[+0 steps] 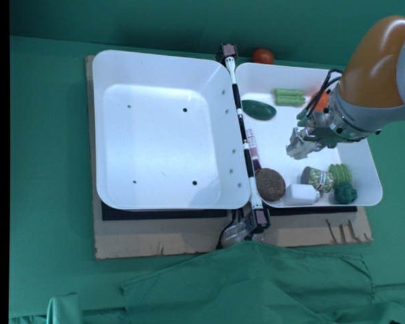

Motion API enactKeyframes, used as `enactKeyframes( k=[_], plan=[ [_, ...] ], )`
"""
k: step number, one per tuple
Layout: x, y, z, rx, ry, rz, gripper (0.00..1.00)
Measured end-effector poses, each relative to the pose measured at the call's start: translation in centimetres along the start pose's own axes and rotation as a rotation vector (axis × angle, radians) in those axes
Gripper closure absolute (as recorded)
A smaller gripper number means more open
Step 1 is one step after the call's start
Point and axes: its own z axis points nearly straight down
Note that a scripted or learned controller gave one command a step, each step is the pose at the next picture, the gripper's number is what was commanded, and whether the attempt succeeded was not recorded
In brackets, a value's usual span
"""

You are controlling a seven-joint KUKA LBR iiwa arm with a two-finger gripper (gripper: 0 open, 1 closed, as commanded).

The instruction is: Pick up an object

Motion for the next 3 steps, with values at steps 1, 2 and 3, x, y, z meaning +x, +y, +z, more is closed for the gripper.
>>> enactKeyframes(
  k=[1, 2, 3],
  plan=[
    [-8.4, -0.6, -6.2, 0.0, -0.005, 0.012, 1.0],
    [-3.8, 0.0, -16.0, -0.005, -0.001, -0.002, 1.0],
    [-11.4, 2.0, -9.1, 0.012, -0.001, 0.011, 1.0]
  ],
)
